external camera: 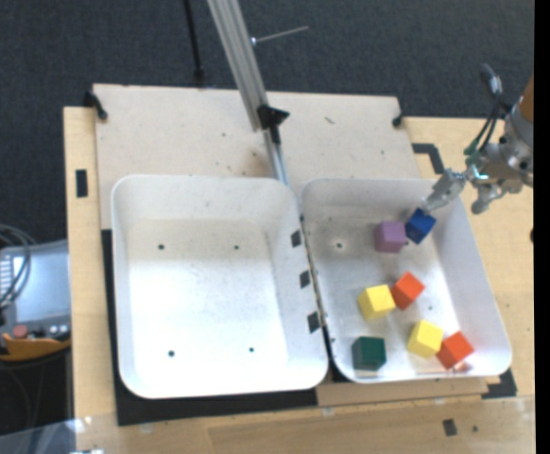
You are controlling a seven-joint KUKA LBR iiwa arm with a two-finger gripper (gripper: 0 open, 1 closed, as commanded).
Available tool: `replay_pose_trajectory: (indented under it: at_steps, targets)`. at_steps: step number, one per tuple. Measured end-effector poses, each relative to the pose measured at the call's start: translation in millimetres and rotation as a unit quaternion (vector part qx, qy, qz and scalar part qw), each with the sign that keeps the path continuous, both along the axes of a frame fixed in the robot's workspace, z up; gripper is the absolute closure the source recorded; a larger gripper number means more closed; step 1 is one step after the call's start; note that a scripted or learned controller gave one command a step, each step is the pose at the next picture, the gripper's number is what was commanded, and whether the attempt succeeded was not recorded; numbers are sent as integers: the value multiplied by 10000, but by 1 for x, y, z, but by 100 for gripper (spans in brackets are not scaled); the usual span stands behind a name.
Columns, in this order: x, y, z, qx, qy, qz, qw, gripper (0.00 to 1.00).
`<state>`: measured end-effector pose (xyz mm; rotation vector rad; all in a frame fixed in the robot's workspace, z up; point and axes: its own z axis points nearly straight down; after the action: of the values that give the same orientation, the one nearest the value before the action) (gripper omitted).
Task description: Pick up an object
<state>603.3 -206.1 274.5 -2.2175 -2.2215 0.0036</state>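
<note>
Altogether seven cubes (pixel 377 300) in right bin (pixel 478 282); claw (pixel 464 192) grip state unclear.

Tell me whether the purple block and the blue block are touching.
Touching: the camera view shows the blue block pressed against the purple block's right edge, no white bin floor between them.

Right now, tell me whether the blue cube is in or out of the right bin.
In. The blue cube sits inside the right bin, beside the purple cube.

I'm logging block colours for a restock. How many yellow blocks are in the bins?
2, both in the right bin: one yellow block mid-bin beside an orange block, the other yellow block nearer the front, beside another orange block. None look hidden.
</note>
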Motion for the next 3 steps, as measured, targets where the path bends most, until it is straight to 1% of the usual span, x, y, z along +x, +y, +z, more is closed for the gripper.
replay_pose_trajectory:
  at_steps: [1,2,3]
  targets:
    - [1,0,3,-14,-21,10,10000,0]
    - [-2,-8,-41,-12,-3,-15,10000,0]
    - [7,-6,-96,-8,0,4,10000,0]
